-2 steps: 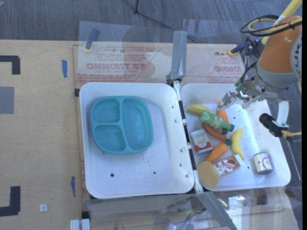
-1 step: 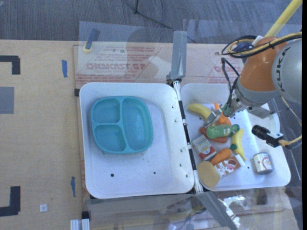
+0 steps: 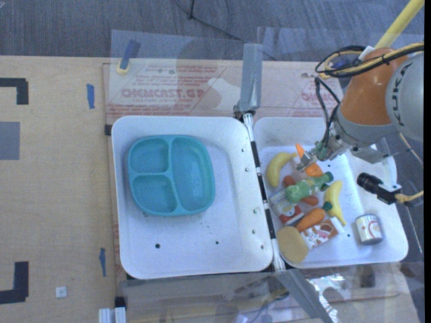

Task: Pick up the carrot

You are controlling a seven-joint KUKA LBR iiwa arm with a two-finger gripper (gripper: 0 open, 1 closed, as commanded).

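Note:
An orange carrot [image 3: 310,219] lies slanted in the lower middle of the right bin [image 3: 394,244], between a green bottle [image 3: 300,192] and a printed packet [image 3: 322,233]. A second, shorter orange piece [image 3: 314,171] sits higher up, just above the bottle. My gripper [image 3: 308,158] hangs low over the pile at the bin's upper middle, right beside that upper orange piece and well above the long carrot. The arm's orange band [image 3: 367,99] is at the right.
A yellow banana [image 3: 277,169] lies left of the gripper, another banana [image 3: 335,201] at the right. A small can [image 3: 368,229] and a tan round piece [image 3: 292,245] sit near the front. The left bin [image 3: 135,247] holds a blue divided plate [image 3: 171,175].

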